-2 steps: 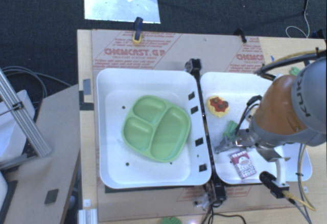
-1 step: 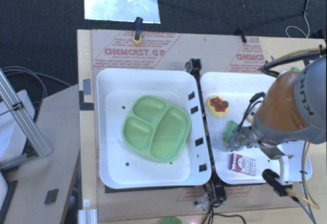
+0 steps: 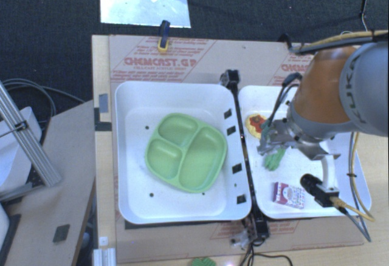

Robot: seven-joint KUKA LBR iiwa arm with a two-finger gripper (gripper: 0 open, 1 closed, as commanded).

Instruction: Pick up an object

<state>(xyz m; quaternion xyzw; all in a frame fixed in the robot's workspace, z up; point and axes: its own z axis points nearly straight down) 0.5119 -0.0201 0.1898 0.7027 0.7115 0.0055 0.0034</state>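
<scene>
Hovering over the right bin (image 3: 346, 207), the fingers (image 3: 267, 144) touch a green toy (image 3: 273, 158); grip unclear.

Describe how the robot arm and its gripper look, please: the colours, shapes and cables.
The arm is thick and rounded, grey, with a broad orange band above the wrist and dark lettering on the grey shell. Thin cables, dark and yellowish, run along it from the right. The gripper is a small grey metal unit at the wrist's end.
</scene>
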